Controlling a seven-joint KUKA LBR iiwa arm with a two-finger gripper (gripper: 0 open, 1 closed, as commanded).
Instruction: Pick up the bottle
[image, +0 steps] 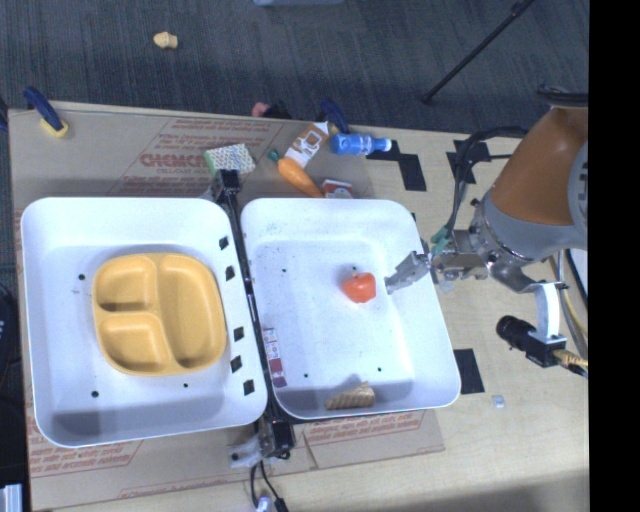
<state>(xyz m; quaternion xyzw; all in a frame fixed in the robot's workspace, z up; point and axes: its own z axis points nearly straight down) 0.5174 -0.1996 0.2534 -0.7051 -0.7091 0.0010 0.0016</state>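
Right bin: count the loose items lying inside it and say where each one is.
2. A small red-orange object lies near the middle of the right bin, just left of the gripper. A tan piece rests against its near wall.

Grey arm (515, 235), orange band (545, 165)

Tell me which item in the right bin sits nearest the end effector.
The orange-red item, just left of the end effector. The brown item lies far off at the bin's near wall.
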